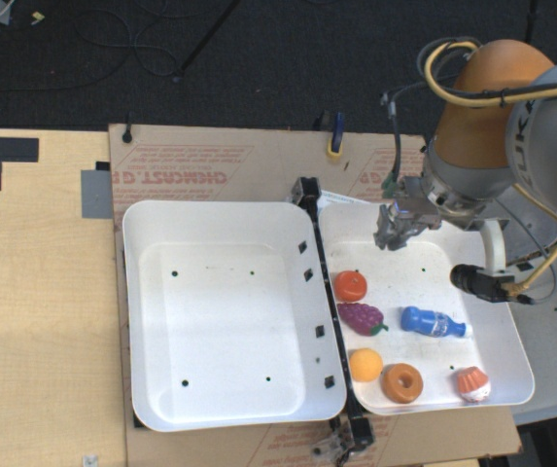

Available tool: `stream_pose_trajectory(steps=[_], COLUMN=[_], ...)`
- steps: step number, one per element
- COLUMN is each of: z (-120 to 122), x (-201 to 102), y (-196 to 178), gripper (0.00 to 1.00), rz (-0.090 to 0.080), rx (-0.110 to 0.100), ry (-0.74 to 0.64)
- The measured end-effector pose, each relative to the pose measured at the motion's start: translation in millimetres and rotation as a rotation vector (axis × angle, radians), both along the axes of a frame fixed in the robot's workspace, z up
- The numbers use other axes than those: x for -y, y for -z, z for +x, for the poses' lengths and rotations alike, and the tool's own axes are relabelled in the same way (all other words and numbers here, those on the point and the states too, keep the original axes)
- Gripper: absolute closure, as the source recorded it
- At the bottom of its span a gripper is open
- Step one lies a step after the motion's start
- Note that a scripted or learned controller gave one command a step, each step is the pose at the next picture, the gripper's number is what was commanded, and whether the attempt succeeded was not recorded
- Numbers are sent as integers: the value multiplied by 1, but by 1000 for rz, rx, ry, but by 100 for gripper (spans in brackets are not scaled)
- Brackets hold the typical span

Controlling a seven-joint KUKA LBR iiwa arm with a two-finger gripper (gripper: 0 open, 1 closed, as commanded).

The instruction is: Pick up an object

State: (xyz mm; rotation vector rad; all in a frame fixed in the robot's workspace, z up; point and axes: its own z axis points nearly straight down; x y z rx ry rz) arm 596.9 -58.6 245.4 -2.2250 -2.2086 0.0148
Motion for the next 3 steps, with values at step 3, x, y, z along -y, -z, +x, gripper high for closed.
stream_pose_trajectory(steps=[3], z=[40], x=[-187], y=[-43], gripper=[100], rz=[4], rx=[12], ry=[-13])
